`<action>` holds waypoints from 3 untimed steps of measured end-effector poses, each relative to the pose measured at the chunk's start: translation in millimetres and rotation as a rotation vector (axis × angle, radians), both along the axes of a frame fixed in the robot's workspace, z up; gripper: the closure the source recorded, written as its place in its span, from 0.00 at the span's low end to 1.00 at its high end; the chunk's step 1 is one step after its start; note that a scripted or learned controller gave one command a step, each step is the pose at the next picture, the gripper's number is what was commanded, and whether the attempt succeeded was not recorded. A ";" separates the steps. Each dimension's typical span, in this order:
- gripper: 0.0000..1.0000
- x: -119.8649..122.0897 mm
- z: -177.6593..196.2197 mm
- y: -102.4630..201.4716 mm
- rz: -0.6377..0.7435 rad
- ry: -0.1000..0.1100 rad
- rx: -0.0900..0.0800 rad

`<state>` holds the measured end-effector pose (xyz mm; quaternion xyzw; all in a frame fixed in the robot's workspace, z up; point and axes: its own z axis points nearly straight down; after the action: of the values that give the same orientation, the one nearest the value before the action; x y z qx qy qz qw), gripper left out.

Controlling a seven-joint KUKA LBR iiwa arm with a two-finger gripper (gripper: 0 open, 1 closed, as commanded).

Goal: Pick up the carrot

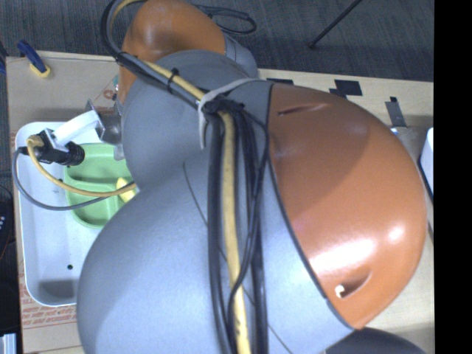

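Camera view, read from its left: the left bin lies on the bench, its white floor bare toward the near end. Farther up the bin sits a green dish, light-coloured and shallow-looking, its right part running under my wrist. I can make out nothing orange or tapered on the open floor or on the visible part of the dish.

Just right of the dish my pincer hangs low over the bin's far end. I see just a bit of its metal body, so I cannot tell whether it is spread, pressed together or pinching anything.

From there rightward my own arm covers nearly everything, grey casing first, then the orange band, and it hides the rest of both bins.

I judge the pick as not shown to be done: nothing is seen lifted, and nothing is seen held. At most I am down at the left bin, near the dish, which suits a reach or a grasp attempt.

I cannot tell where the carrot lies; most likely it is under my arm, perhaps on or beside the dish. Which way it points and how its long axis runs, I cannot tell either.
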<state>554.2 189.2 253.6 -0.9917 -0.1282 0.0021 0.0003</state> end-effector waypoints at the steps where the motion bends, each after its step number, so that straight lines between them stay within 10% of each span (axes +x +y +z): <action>1: 0.00 -60.7 -65.5 -7.8 0.209 0.004 0.003; 2: 0.00 -78.1 -160.7 -73.3 0.525 -0.001 0.006; 3: 1.00 -79.5 -152.2 -71.9 0.536 0.007 0.011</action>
<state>474.7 117.3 101.4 -0.9223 -0.3863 0.0050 0.0055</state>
